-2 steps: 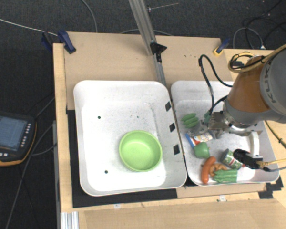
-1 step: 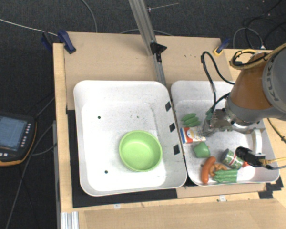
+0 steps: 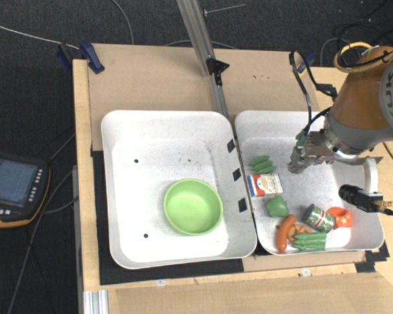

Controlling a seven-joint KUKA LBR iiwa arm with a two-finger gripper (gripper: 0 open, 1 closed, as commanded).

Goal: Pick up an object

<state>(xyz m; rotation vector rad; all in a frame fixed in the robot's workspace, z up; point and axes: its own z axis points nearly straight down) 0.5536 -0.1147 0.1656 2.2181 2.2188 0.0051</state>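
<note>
Gripper [image 3: 301, 160], state unclear, hovers right of green pepper [image 3: 261, 164] in right bin [image 3: 285, 124].

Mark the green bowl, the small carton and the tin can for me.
green bowl [image 3: 192, 206], camera view, middle of its inside.
small carton [image 3: 265, 185], camera view, centre of its top face.
tin can [image 3: 319, 218], camera view, its green-labelled side.

Both bins [image 3: 118, 136] white plastic, speckled, slight sheen. Green bowl [image 3: 192, 206] smooth matt plastic. Worktop [image 3: 157, 77] bare wood board, matt. Slanted rail [image 3: 195, 25] brushed metal. Can [image 3: 319, 218] has a glossy printed label. Carton [image 3: 265, 185] printed paper. Floor [image 3: 26, 77] dark rough carpet. Arm [image 3: 363, 106] band smooth glossy orange.
</note>
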